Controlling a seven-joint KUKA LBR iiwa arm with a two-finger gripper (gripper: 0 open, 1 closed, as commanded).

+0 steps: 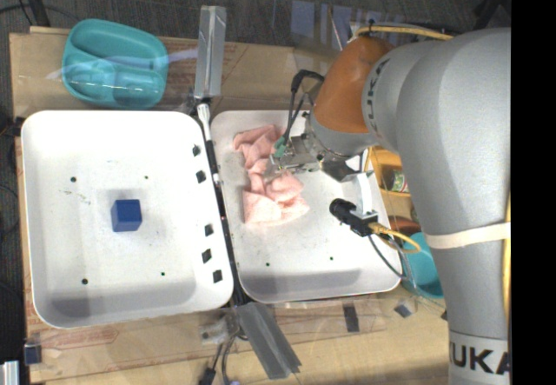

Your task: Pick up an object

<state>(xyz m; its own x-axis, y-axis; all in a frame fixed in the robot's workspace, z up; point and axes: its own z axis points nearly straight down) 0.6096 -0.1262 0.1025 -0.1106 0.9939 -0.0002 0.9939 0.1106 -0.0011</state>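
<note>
The gripper (280, 159) sits low over the pink cloth (269, 179) in the right bin (300, 283), the reach-and-grasp step; whether its jaws are released or clenched is unclear. Next comes a firm pinch and lift.

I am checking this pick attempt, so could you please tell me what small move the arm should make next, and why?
Probably a short straight descent onto the pink cloth. The gripper sits over the cloth's upper right part in the right bin, so no sideways shift looks needed. Whether it already touches the cloth is unclear from this slant. The blue cube lies far away in the left bin.
</note>
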